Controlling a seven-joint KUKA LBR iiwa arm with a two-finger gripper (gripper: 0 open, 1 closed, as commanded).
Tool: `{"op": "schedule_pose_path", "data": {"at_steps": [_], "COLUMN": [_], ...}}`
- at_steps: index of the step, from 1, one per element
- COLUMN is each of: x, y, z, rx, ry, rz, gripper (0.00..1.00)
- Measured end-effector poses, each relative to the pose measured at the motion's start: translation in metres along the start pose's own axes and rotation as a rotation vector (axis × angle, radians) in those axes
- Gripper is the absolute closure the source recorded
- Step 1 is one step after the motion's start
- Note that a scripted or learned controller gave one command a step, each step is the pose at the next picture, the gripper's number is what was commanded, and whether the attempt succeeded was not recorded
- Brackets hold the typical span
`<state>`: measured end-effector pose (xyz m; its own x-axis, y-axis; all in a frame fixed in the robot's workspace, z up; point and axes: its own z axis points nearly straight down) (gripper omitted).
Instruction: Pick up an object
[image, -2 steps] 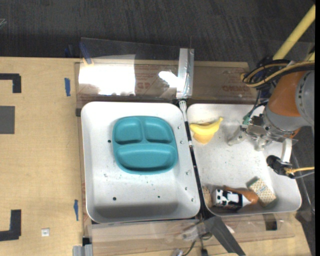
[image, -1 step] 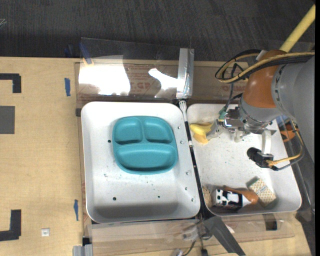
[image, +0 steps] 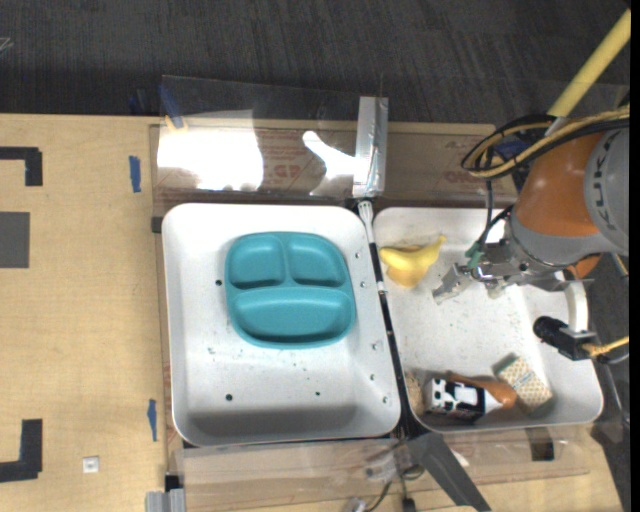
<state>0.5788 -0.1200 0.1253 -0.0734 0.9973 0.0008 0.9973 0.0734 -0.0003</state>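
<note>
Right bin (image: 590, 395): centre floor open. Obstacles: yellow banana (image: 411, 262) at far-left corner; black-and-white toy (image: 455, 397), orange piece (image: 493, 387), patterned block (image: 525, 380) along near wall.

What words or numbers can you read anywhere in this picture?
None can be read for sure.
Reddish marks on the cardboard behind the bins, under a shiny plastic sheet: too blurred and glared over to read.
White lettering on the arm's grey casing: cut off at the edge, unreadable.
The teal divided plate, the yellow banana and the black-and-white toy show no writing.
</note>
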Motion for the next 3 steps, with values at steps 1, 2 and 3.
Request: {"op": "schedule_pose_path", "data": {"at_steps": [1, 2, 3], "x": [0.024, 0.01, 0.011], "y": [0.009, 0.083, 0.084], "z": [0.038, 0.039, 0.027], "rx": [-0.004, -0.003, -0.005], "ry": [-0.001, -0.002, -0.002], "rz": [-0.182, -0.165, -0.168], "gripper": [0.0, 0.0, 1.0]}}
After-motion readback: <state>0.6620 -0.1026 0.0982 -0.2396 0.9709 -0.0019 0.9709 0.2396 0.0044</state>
